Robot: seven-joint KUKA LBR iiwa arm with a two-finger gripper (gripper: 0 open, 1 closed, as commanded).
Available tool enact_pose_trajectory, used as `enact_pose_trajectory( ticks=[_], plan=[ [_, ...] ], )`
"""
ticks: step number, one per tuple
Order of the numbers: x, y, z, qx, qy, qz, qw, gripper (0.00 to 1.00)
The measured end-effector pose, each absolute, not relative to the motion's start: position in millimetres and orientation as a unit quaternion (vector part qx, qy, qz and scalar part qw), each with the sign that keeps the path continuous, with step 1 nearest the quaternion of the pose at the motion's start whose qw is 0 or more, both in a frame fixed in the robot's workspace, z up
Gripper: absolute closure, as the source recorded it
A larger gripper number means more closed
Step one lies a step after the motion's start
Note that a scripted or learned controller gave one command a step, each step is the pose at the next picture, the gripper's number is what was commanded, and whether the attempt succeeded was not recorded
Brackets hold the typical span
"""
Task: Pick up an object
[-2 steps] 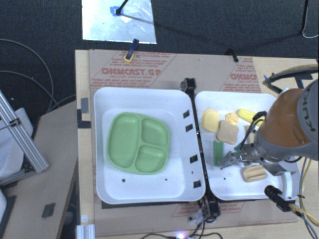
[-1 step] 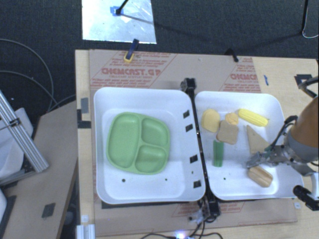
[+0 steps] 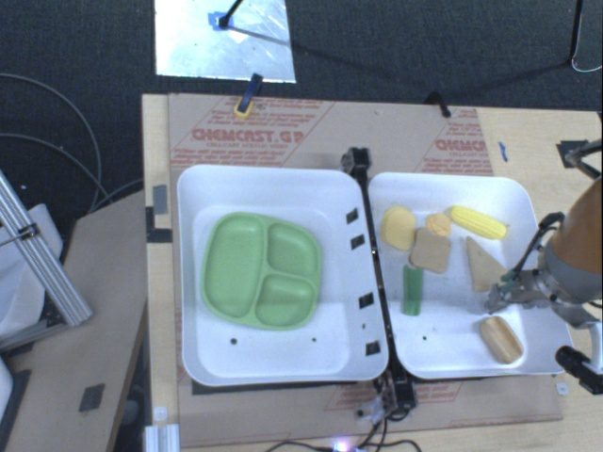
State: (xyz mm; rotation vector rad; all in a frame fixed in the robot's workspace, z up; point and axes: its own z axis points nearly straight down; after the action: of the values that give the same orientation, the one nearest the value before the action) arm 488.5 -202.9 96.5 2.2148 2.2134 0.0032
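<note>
On the bench (image 3: 283,121) two shallow white bins sit side by side. The left bin (image 3: 203,347) holds a pale green plastic divided plate (image 3: 262,271). The right bin (image 3: 528,201) holds a round yellow toy lemon (image 3: 399,227), a small tan bread-like slab (image 3: 431,250), a yellow toy corn cob (image 3: 479,221), a green upright stick-shaped piece (image 3: 413,290), a beige wedge (image 3: 483,264) and a brown toy bread roll (image 3: 501,339) near the bench's front right corner. The gripper (image 3: 504,297) hangs low over the right bin's right side, between the wedge and the roll; whether it is apart or together I cannot tell.
</note>
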Motion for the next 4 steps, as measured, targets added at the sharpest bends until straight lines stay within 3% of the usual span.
enact_pose_trajectory(
  ticks=[1, 2, 3, 4],
  plan=[
    [493.4, -170.8, 142.1, 0.705, 0.709, 0.0017, 0.002, 1.0],
    [557.4, -103.5, 150.4, 0.703, 0.711, 0.0023, 0.003, 1.0],
    [603.9, -131.2, 164.6, 0.705, 0.709, 0.0018, 0.003, 1.0],
    [565.9, -97.6, 132.9, 0.705, 0.709, -0.0003, -0.001, 1.0]
  ],
)
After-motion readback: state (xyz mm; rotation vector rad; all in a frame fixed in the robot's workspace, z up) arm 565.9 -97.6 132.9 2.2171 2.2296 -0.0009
